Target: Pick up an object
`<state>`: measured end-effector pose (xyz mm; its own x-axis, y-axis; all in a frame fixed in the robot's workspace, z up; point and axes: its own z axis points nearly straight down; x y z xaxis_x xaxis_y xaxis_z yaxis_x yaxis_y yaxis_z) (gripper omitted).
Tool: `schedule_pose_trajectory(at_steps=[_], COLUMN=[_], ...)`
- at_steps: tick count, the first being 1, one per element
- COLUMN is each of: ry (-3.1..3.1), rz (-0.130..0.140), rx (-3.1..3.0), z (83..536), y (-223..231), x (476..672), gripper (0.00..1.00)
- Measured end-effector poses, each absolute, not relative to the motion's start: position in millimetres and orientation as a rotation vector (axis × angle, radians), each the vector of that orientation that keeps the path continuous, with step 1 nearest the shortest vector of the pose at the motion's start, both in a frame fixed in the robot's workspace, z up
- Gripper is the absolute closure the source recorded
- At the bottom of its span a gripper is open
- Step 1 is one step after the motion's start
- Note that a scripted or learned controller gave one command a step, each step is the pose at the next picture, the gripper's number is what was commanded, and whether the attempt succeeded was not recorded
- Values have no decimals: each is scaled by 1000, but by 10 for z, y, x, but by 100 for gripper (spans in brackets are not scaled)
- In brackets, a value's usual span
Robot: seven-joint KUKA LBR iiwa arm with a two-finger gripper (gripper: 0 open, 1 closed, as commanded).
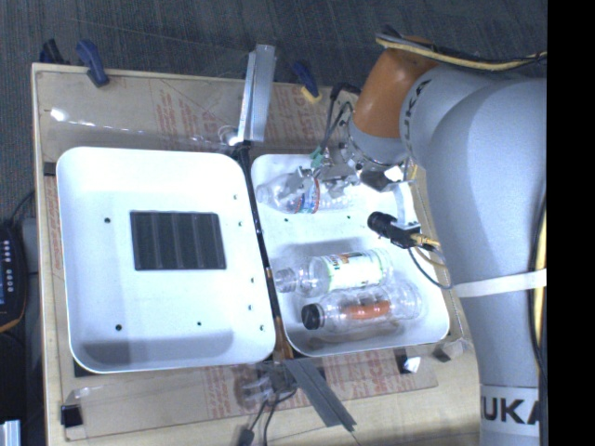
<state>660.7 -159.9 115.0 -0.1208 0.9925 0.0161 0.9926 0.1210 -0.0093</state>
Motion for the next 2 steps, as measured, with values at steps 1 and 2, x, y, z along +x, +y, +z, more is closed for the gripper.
schedule_pose_trajectory(at_steps=[1,2], ry=[-2338,-2435], rz=[-5,14], rx=[-2071,-1972], z=[1146,1121], y=[-1600,-1591], x=[6607,6580], gripper=[0,0])
